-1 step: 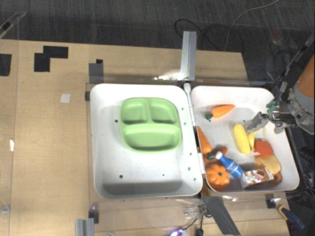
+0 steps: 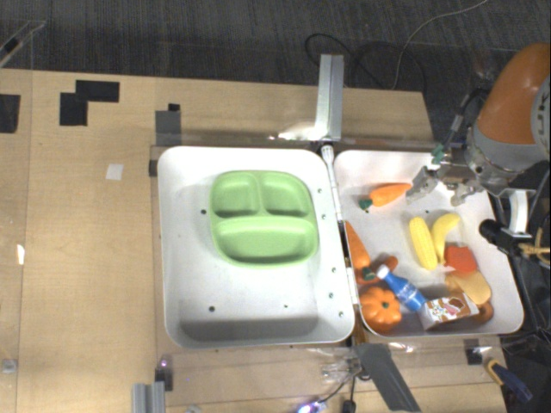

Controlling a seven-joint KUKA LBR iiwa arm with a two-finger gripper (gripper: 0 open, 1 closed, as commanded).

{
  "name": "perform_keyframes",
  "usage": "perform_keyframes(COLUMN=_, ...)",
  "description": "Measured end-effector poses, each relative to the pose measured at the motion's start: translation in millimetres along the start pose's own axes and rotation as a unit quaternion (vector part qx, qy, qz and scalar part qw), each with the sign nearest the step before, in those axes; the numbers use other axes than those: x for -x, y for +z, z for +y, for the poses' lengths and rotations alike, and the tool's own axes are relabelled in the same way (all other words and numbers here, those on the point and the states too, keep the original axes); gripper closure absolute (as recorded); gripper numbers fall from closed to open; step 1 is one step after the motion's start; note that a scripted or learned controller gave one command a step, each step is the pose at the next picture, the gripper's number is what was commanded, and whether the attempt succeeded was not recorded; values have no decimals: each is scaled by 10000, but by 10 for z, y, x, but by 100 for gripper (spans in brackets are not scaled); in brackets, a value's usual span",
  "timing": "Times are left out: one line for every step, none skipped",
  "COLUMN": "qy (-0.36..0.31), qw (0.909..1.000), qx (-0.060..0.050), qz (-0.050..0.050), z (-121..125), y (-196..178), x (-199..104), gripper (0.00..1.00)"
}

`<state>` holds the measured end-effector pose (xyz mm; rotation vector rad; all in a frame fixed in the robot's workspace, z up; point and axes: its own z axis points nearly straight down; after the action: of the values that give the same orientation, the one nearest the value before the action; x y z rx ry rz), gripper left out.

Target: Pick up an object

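Note:
The right bin (image 2: 515, 317) holds toy food. An orange carrot (image 2: 387, 194) lies at its upper left, two yellow bananas (image 2: 432, 237) in the middle. A red block (image 2: 461, 259) and a tan bread piece (image 2: 472, 287) sit to the right. Along the front lie a small pumpkin (image 2: 380, 308), a blue bottle (image 2: 401, 289) and a juice carton (image 2: 446, 311). Another carrot (image 2: 356, 249) leans on the left wall. My gripper (image 2: 439, 188) hangs over the bin's back part, just right of the carrot and above the bananas, open, nothing between its fingers.
The left bin (image 2: 185, 317) carries a green divided plate (image 2: 262, 217). A metal post (image 2: 331, 97) rises behind the seam between the bins. Cables and black hardware (image 2: 516, 239) crowd the right bin's right side. The arm's orange band (image 2: 515, 101) is at the right edge.

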<state>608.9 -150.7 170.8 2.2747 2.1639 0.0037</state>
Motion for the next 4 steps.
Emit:
perform_keyframes(qy=-965, qw=9953, qx=44, qz=-14, z=-17, y=816, x=370, gripper=0)
perform_keyframes(qy=-970, qw=9953, qx=83, qz=-7, z=12, y=685, x=354, gripper=100)
perform_keyframes(qy=-452, qw=9990, qx=57, qz=5, z=-303, y=802, x=-422, gripper=100)
perform_keyframes(qy=-434, qw=9990, qx=57, qz=-13, z=-304, y=802, x=-392, gripper=0)
